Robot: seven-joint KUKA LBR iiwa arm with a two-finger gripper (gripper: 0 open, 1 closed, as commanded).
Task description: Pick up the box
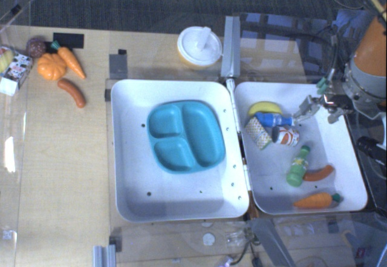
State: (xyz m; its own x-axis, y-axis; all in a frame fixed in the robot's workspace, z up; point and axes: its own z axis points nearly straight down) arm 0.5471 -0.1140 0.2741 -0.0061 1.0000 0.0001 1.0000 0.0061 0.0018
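The grey two-finger gripper (318,108) hangs over the right white bin (354,157), its fingers spread apart with nothing between them; I judge it poised to descend; the small patterned grey box (258,132) lies tilted at that bin's left, touching the blue bottle (273,120), beside the yellow banana (265,107), crowding any grasp.
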